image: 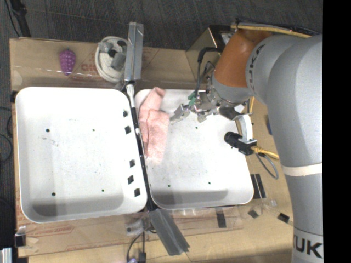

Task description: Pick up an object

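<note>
A pink cloth (153, 125) lies crumpled along the left wall of the right bin (219, 193), reaching from the far corner toward the bin's middle. My gripper (182, 113) hangs over the far part of the right bin, just right of the cloth's upper half, its tip pointing left toward the cloth. The grey arm with its orange band (237, 59) comes in from the right above it.
The left bin (71, 204) stands beside the right one, parted by a dark divider with clips (133, 147). On the bench behind lie a purple grape-like object (67, 61) and a white coil (111, 58). A black cylinder with a yellow cable (241, 142) hangs near the right bin's right side.
</note>
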### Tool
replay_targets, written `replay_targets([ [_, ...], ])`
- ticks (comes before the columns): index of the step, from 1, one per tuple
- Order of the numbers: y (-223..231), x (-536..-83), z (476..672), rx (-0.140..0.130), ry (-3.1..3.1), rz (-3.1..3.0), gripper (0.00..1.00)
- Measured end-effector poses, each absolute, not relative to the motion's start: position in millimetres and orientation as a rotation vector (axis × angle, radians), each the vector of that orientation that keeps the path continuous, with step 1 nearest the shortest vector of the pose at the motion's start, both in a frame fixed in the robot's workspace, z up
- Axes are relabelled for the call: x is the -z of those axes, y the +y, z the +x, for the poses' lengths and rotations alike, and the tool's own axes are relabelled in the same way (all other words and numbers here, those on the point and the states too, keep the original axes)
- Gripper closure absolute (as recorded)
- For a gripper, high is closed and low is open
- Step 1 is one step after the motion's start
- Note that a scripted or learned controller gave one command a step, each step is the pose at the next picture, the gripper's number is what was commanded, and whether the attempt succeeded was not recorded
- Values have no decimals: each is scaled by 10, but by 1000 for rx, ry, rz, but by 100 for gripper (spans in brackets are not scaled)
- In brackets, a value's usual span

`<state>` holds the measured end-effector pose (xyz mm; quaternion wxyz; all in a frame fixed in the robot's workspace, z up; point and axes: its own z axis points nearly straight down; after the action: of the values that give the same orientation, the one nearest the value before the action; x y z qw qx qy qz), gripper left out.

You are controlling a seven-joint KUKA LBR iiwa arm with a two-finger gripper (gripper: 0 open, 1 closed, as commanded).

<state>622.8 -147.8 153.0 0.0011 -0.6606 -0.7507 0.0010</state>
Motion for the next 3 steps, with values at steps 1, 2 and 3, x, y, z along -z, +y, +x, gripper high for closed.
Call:
replay_targets([
  [1,-1200,-2098,6415,-3,-2079,-2354,0],
  [2,-627,-2001,6564,-3,-1846,-2540,0],
  [3,-1212,-942,6580,3,-2006,-2418,0],
])
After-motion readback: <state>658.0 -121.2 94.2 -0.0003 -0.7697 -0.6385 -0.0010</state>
